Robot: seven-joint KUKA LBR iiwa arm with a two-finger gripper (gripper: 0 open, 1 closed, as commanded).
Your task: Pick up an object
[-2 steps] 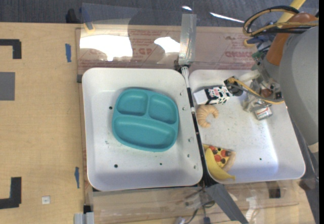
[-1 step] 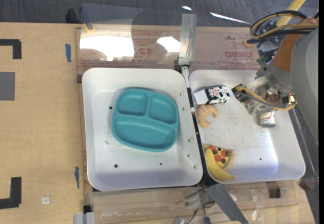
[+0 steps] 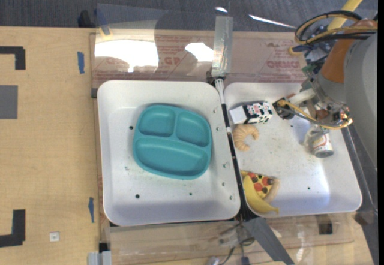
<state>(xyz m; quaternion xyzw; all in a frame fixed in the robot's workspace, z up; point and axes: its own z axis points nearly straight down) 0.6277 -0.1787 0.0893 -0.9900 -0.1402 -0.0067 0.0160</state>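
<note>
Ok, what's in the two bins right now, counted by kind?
Divided teal plate, left bin: 1
Black-and-white carton, right bin: 1
Croissant: 1
Pizza slice: 1
Banana: 1
Small can: 1
Total: 6

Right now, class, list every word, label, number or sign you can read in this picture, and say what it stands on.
Red lettering on the clear panel behind the bins: printed in reverse and washed out by glare, not readable.
Black-and-white carton in the right bin: dark patches, no words legible.
Small can near the tool: label too blurred to read.
Nothing here reads clearly.
</note>
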